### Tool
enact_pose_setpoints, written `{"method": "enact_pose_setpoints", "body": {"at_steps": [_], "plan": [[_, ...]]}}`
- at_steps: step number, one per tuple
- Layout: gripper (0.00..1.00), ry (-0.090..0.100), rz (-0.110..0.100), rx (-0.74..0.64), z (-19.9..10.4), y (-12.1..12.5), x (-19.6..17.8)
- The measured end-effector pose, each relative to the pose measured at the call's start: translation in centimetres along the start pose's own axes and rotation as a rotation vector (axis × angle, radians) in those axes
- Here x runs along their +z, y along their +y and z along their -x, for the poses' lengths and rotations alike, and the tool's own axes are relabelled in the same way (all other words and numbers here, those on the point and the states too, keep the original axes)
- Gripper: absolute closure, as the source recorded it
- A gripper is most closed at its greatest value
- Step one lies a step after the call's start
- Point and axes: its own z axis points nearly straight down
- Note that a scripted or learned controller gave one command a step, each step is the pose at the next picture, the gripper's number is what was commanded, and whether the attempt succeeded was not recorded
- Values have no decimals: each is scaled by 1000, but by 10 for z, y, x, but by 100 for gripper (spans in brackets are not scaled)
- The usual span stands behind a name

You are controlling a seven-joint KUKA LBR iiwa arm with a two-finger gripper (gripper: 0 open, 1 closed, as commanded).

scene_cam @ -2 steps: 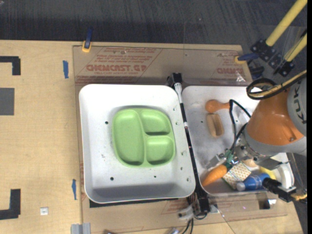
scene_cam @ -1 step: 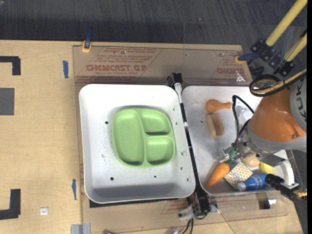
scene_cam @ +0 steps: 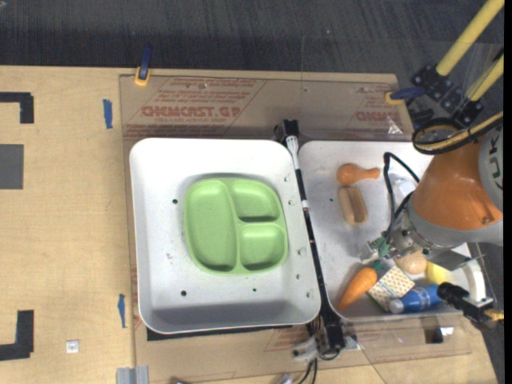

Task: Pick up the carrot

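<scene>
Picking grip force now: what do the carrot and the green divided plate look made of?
Carrot: probably moulded toy plastic; its orange body looks smooth and evenly coloured, with a stiff green top. Soft rubber is possible. Green divided plate: likely hard plastic with a matte to satin finish, uniform pale green with rounded moulded compartments.

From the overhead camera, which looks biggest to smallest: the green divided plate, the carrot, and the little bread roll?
1. Green divided plate, by far the largest.
2. Carrot and bread roll: look about alike, too close to rank.

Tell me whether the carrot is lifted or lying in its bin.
Lying: the carrot rests on the right bin floor, beside the patterned box.
</scene>
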Motion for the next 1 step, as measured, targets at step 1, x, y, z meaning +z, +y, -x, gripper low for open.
{"method": "enact_pose_setpoints", "body": {"at_steps": [1], "plan": [[0,1,-1,-1,0,0,0]]}}
